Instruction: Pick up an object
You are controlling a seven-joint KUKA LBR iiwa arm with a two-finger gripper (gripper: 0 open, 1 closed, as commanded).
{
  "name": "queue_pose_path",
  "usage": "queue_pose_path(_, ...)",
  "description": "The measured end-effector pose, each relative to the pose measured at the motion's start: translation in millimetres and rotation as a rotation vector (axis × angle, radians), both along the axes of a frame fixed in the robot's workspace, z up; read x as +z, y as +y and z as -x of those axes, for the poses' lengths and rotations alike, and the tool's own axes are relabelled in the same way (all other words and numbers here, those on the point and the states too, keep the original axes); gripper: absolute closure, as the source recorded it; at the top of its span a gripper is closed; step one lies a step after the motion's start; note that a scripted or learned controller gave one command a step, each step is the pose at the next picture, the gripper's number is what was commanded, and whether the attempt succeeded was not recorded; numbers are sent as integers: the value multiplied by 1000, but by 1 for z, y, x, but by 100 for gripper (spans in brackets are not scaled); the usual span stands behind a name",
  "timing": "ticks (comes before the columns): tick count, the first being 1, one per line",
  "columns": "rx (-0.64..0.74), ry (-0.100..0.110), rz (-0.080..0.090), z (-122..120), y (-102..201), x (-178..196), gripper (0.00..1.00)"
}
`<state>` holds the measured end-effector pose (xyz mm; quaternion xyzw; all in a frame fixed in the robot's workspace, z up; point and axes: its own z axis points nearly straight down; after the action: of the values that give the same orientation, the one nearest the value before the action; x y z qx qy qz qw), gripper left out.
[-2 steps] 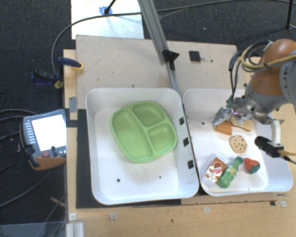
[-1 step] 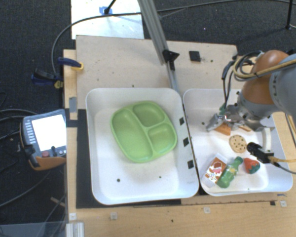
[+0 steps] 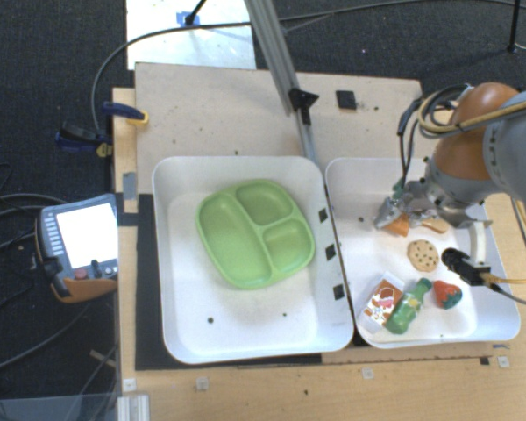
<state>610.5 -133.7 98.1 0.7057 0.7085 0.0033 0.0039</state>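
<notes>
The hand (image 3: 396, 215) sat low in the right bin (image 3: 359, 182), right of frame centre, at an orange piece (image 3: 400, 227); whether it was apart or clamped could not be told; a sound grasp would, in judgement, need the piece centred before lifting straight; a cookie (image 3: 422, 255), green bottle (image 3: 408, 306) and carton (image 3: 383, 303) lay nearby; a green tray (image 3: 255, 232) filled the left bin (image 3: 175, 314); the tabletop (image 3: 210, 103) stood on dark carpet (image 3: 44, 51).

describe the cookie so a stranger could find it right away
Look in the right white bin, the one without the green divided plate. The cookie lies near its middle, just below the gripper. It is the flat round tan disc with dark specks, unlike the green bottle nearby.
</notes>
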Motion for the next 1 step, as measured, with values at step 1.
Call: queue_pose_path(1,1,6,0,-7,0,45,100)
